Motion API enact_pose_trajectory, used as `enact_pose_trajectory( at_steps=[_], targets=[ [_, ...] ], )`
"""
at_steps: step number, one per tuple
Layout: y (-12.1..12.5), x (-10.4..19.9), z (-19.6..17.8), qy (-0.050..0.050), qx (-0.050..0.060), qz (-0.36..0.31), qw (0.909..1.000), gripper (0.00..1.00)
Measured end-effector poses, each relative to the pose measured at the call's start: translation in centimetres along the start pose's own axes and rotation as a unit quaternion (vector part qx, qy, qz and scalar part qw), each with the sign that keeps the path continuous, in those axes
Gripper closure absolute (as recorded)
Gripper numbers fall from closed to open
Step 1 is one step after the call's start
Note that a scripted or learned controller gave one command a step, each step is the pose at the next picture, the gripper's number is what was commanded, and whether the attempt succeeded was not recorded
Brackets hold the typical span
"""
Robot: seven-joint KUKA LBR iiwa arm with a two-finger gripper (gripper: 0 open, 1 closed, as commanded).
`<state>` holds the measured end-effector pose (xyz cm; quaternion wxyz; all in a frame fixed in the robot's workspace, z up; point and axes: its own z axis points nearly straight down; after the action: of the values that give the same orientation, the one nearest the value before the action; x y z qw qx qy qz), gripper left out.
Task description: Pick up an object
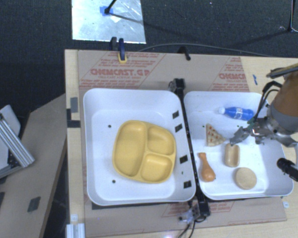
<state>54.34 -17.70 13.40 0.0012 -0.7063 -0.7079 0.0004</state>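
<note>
Approach stage: gripper (234,141) hovers above the bread roll (232,155) lying just below its fingertips; finger spacing cannot be told. Next: descend squarely onto it.

One camera sits high above the tabletop (154,66) and looks down at a slant on both white bins (97,148), from fairly far away.
</note>
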Motion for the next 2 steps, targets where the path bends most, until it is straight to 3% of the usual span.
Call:
enact_pose_trajectory(
  at_steps=[1, 2],
  targets=[
    [0.0, 0.0, 5.2, 0.000, 0.000, 0.000, 1.0000, 0.00],
    [0.2, 0.0, 3.9, -0.001, -0.003, 0.000, 1.0000, 1.00]
  ],
)
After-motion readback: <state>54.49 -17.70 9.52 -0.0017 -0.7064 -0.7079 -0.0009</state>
